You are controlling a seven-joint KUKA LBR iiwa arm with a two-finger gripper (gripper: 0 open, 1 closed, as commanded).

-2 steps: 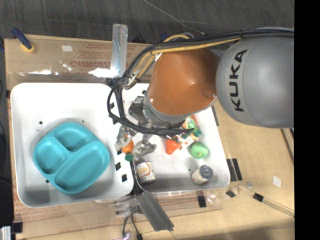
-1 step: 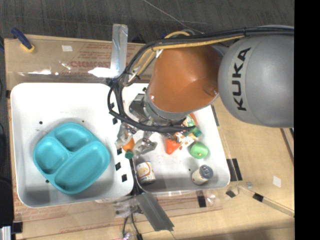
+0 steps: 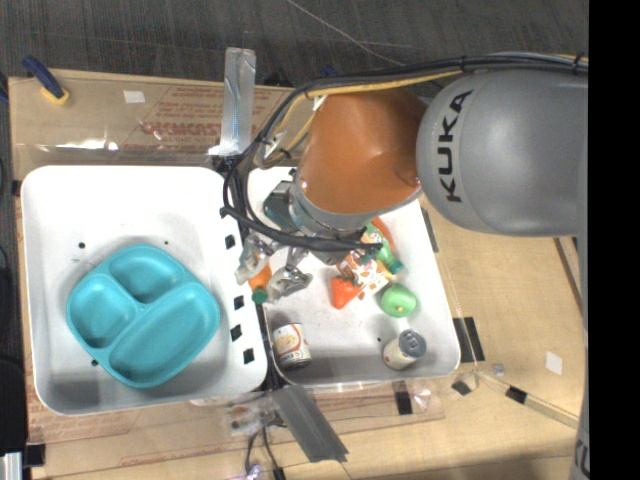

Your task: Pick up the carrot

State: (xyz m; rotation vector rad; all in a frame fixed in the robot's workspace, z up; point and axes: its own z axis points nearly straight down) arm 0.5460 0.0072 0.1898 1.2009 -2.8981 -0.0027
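Note:
The carrot [image 3: 261,279] is a small orange piece with a green end, lying in the right bin [image 3: 340,363] close against its left wall. My gripper [image 3: 269,272] hangs right over it, below the arm's orange band. The metal fingers [image 3: 291,280] stand apart, one on each side of the carrot, which shows in the gap between them. The gripper is open and the carrot rests on the bin floor. The arm hides the far half of this bin.
The right bin also holds a small can [image 3: 290,345], a red piece [image 3: 345,293], a colourful toy [image 3: 366,268], a green fruit [image 3: 398,300] and a grey-lidded jar [image 3: 405,348]. A teal divided plate [image 3: 143,313] lies in the left bin [image 3: 50,218].

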